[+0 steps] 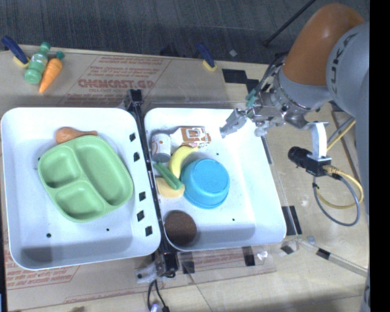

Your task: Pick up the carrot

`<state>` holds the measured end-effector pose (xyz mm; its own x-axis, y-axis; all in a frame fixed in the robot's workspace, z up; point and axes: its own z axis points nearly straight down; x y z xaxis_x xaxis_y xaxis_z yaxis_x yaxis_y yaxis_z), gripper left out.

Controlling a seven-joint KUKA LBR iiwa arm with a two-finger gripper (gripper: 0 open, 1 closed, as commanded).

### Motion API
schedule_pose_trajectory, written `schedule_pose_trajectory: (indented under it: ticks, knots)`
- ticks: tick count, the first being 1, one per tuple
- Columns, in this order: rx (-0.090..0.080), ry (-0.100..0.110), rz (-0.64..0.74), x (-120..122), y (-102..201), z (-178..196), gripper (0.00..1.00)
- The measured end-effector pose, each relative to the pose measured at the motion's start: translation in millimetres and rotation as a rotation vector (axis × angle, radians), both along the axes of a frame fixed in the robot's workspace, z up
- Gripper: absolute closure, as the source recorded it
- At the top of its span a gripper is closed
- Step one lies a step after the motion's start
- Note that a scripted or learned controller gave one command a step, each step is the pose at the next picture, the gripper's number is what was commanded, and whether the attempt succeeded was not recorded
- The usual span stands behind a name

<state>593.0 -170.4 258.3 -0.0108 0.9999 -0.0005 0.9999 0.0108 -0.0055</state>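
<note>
Carrot point(51, 75) is the task's thing, and it lies outside both bins, on the brown cardboard point(110, 77) at the far left corner of the bench, just beside a small green bottle point(35, 67). It is orange, tapered, with a green top. The gripper point(244, 121) hangs well apart from it, above the far right corner of the right bin point(263, 200). Two pale tips stand a little apart, with nothing between them; they are small and somewhat blurred, so the jaws look open and empty. Behind the gripper the wrist is a knot of grey metal and thin cables, then comes the rounded orange band point(322, 41) and the smooth grey arm, which is cut off at the right.

In the right bin a blue round bowl point(205, 181) sits in the middle, touching a yellow banana-like piece point(180, 159). Next to them lie a metal can point(160, 146), a small printed packet point(195, 136), and a green stick on a yellow block point(169, 184). A dark brown round thing point(180, 226) rests at the near wall; what it is I cannot make out.

The left bin point(26, 239) holds a light green divided plate point(84, 176), smooth plastic. An orange-brown shape point(71, 134) is partly hidden behind its far edge.
</note>
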Motion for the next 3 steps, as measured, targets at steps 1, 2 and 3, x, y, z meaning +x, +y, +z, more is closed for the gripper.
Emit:
schedule_pose_trajectory:
  ticks: [1,2,3]
  knots:
    - [0.003,0.004,0.334,-34,95,-68,0.00]
    - [0.000,-0.009,0.255,-6,66,-164,0.00]
    - [-0.001,-0.002,0.267,-6,66,-153,1.00]
